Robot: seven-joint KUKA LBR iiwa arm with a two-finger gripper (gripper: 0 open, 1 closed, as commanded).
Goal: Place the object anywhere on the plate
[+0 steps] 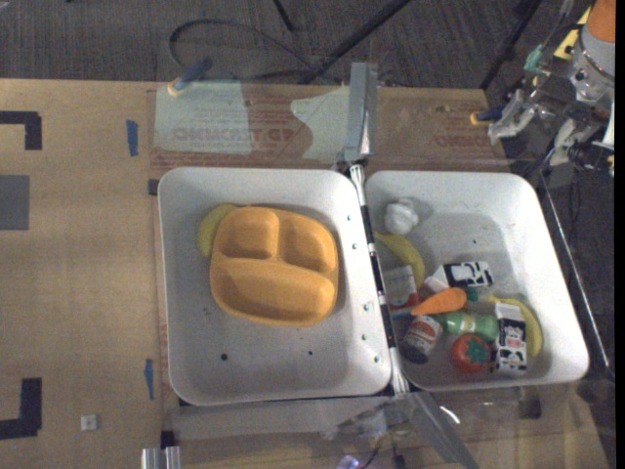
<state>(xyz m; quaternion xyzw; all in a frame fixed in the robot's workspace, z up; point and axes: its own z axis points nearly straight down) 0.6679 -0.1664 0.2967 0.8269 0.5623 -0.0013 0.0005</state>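
Camera view: gripper [547, 130] at upper right, finger state unreadable; orange divided plate [274, 264] far left below; cow-printed carton [511, 338] below, text illegible.

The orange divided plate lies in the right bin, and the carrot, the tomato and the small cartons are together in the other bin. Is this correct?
Not quite. The camera view shows the orange divided plate in the left bin, not the right one. The carrot, the tomato and the small cartons are together in the other bin, the right bin.
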